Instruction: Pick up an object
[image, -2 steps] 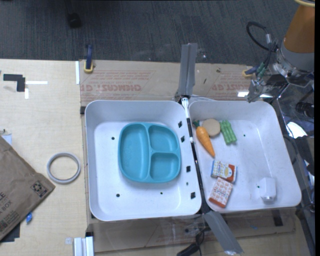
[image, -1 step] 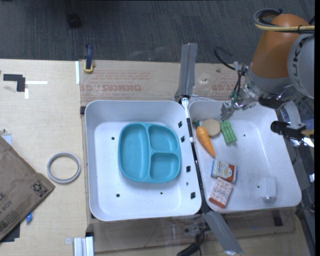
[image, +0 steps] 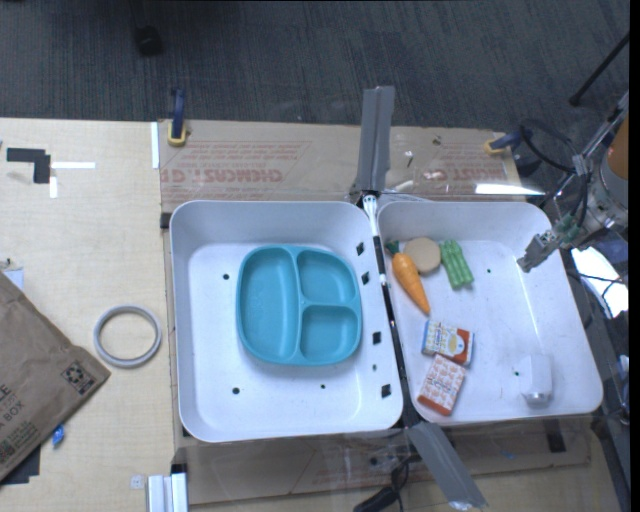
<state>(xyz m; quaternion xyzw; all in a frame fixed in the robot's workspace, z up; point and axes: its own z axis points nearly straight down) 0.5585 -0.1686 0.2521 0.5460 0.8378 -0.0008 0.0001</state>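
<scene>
The right bin (image: 560, 400) holds an orange carrot (image: 410, 282), a round tan piece (image: 424, 254), a green ridged piece (image: 456, 264), two small red-and-white cartons (image: 447, 342) (image: 441, 385) and a pale whitish object (image: 537, 378). In the left bin (image: 200, 390) lies a teal divided plate (image: 299, 304). My gripper (image: 533, 254) hangs over the right bin's far right side, near its rim. It stands apart from all the objects, and nothing shows in its grasp.
A roll of tape (image: 127, 334) and a brown cardboard box (image: 35, 385) lie on the bench to the left of the bins. A grey upright bar (image: 376, 140) rises behind the seam between the bins. Cables hang at the right edge.
</scene>
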